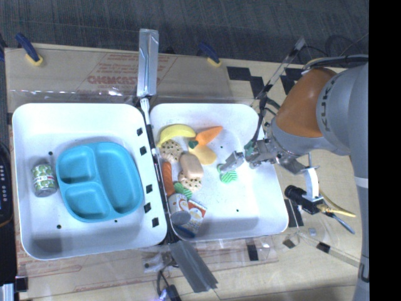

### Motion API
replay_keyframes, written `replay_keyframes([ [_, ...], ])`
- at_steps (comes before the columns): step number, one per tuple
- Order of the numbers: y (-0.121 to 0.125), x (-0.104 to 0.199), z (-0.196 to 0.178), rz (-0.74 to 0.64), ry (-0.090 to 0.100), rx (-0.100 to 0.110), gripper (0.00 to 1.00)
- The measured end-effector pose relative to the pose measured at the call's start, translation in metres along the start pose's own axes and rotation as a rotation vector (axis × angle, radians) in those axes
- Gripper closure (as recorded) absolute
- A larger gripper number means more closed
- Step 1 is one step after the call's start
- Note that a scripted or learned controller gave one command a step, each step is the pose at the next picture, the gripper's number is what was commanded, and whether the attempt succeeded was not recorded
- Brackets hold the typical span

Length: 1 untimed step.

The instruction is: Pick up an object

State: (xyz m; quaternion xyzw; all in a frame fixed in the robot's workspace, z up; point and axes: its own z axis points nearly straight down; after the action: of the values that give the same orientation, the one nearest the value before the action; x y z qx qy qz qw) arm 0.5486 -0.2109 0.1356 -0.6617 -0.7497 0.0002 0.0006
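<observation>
Tool (233, 162) hovering, grip state unclear; just below, small green striped ball (229, 176): looks light, likely to roll, pinch across middle.

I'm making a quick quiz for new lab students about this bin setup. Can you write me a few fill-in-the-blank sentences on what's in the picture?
1. The blue divided tray lies in the ____ bin.
2. Beside that tray, near the bin's left wall, lies a small green ____.
3. The banana lies next to an orange ____.
4. The gripper hangs over the ____ bin, near a small green object.

Missing words: left; can; carrot; right
</observation>
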Motion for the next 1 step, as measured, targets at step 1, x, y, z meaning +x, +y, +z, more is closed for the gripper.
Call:
replay_keyframes([
  [1,0.0315,0.0063,0.0435,-0.161,-0.001,-0.002,0.0],
])
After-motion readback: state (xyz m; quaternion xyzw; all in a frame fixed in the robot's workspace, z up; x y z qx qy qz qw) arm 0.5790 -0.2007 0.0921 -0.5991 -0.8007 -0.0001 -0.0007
